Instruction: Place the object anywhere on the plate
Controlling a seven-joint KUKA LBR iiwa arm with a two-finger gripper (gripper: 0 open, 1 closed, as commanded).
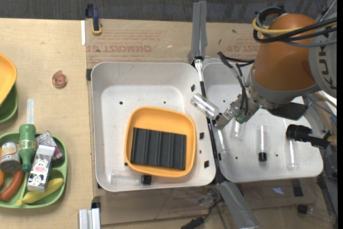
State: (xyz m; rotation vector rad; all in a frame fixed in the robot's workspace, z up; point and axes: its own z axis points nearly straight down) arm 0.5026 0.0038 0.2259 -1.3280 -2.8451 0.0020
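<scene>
An orange plate (161,116) lies in the left bin (107,115) and carries a black ridged tray (159,148). A clear plastic tube (204,105) is slanted over the divider between the two bins, just right of the plate's upper right corner. Its lower right end meets the tip of my gripper (222,119), which reaches in from the right under the orange wrist band (284,51). The wrist hides whether the tube is actually gripped.
Another clear tube with a black cap (128,178) lies along the left bin's front wall. Several clear tubes (262,142) lie in the right bin (300,169). A green tray of toy food (32,169) stands on the bench at far left.
</scene>
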